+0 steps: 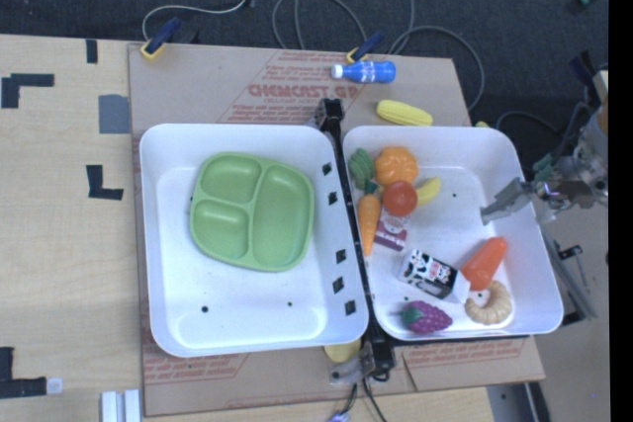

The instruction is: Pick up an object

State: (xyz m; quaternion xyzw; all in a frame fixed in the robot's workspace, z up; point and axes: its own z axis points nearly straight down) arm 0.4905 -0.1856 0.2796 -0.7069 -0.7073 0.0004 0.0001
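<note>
The right bin (495,145) holds several toy foods. An orange (396,163), a red tomato (400,198), a carrot (368,222) and a green vegetable (360,166) crowd its left side. A black and white carton (428,273) lies near the middle. A red-orange pepper (485,262), a tan ring-shaped pastry (490,303) and purple grapes (427,317) lie toward the front. My gripper (497,204) reaches in over the bin's right rim, just above the pepper, with nothing visibly in it.
The left bin (158,212) bears a green divided plate (251,211). Behind the bins, a blue bottle (364,71) and a yellow toy (404,113) lie on the cardboard. Cables loop at the back. The arm (584,175) stands at the right edge.
</note>
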